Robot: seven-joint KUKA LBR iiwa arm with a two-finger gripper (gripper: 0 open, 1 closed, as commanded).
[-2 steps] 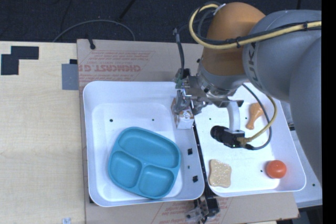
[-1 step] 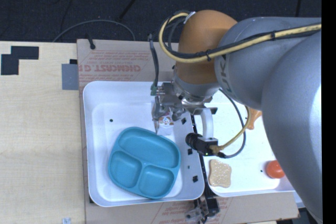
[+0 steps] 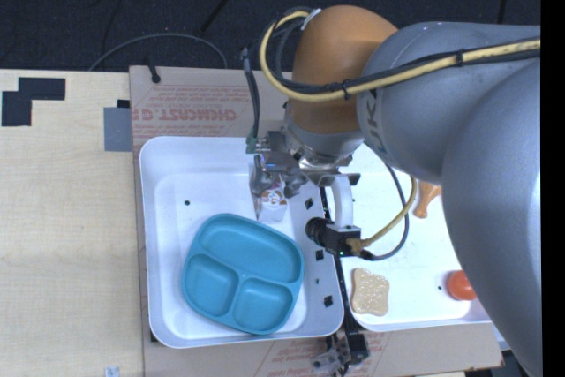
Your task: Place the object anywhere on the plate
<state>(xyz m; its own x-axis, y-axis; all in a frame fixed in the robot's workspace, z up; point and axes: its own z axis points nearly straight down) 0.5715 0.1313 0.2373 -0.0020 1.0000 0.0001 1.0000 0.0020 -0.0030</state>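
Claw (image 3: 267,190) hangs over the left bin (image 3: 168,181), just off the blue plate's (image 3: 243,274) far edge, something small and whitish-red (image 3: 275,199) at its tip; grip state I cannot tell. Best play: carry further over a compartment, descend gently, then release. Arm comes in from the right, wrist pointing steeply down
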